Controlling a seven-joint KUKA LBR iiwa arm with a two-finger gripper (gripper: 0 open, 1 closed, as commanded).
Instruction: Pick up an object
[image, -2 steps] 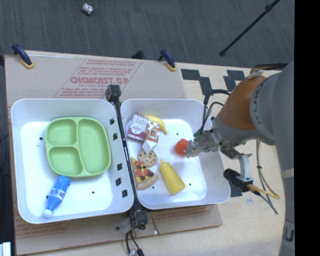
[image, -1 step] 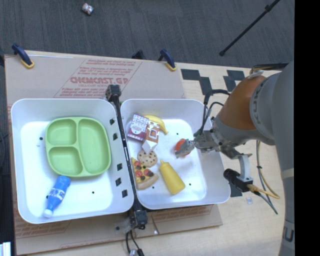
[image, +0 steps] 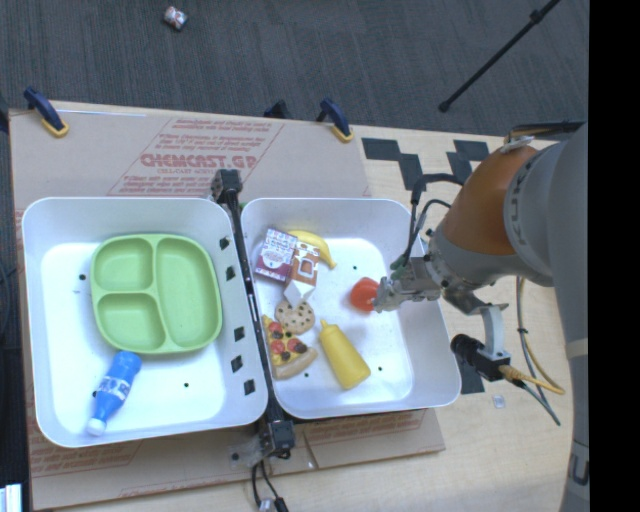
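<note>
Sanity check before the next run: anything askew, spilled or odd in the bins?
Nothing spilled or damaged. The blue bottle lies on its side in the left bin, beside the green divided plate. In the right bin, the yellow mustard bottle also lies flat, near the pizza slice. A small metal object sits on the floor beyond the bench.

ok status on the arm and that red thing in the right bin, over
Gripper low in right bin, right beside red object; grasp not confirmed. Yellow bottle lies close below-left, banana above-left. Over.
</note>
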